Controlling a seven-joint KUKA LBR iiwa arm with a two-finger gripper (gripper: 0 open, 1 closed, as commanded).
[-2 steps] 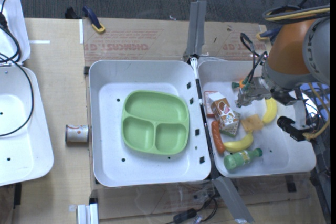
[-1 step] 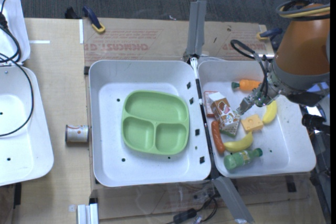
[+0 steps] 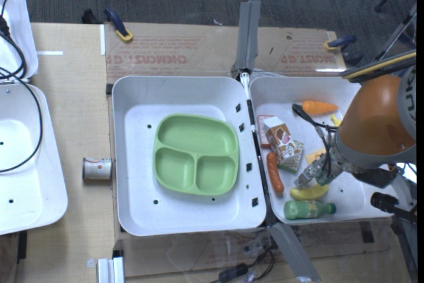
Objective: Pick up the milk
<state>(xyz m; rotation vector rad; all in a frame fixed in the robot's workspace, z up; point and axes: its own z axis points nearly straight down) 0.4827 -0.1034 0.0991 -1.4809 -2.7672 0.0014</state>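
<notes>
Tool (image 3: 313,173) sits low in the right bin (image 3: 351,205), reached in from the right under the grey arm with orange band (image 3: 377,117). Finger state: cannot tell, the tip is small and cluttered against the items around it. Nothing visibly pinched between them.

Milk carton (image 3: 283,141), white with red and brown print, lies tilted in the right bin's left half, near the divider wall, just left of the tool and apart from it. Red packet (image 3: 267,124) touches the carton's upper left side.

Other items in right bin: orange carrot (image 3: 318,107) near the back, red chili-like piece (image 3: 275,173) below the carton, yellow banana (image 3: 309,193) just under the tool, green bottle (image 3: 309,210) lying on its side at the front edge. Dark thin utensil (image 3: 313,121) runs between carrot and tool.

Left bin (image 3: 129,142) holds a green divided plate (image 3: 196,154), three compartments, flat, roughly centred.

On the bench (image 3: 79,76) left of the bins: small can (image 3: 97,169) on its side. Blue clamps (image 3: 117,24) at the back of the bench, cardboard sheet (image 3: 172,53) behind the bins
</notes>
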